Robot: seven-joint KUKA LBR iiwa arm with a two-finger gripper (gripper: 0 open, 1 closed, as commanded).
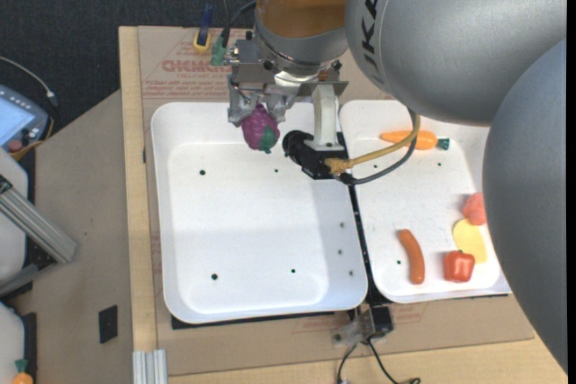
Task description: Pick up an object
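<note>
From my console I see the claw [262, 123] hanging over the far edge of the left bin [180, 193], and its 2 fingers are closed around a purple toy [260, 129] with a green speck on it. The toy sits between the fingers, lifted off that bin's floor, close to its back wall. Just right of the toy, a black fitting [306, 153] with a tan cable [382, 153] juts from the wrist toward the divide between the bins. Beyond that divide, in the right bin [423, 283], an orange carrot [410, 138] lies near the back wall, well apart from the left bin. A red sausage [412, 254], a red pepper [458, 266], a yellow piece [470, 239] and a pinkish piece [474, 209] cluster toward the right bin's front corner.
</note>
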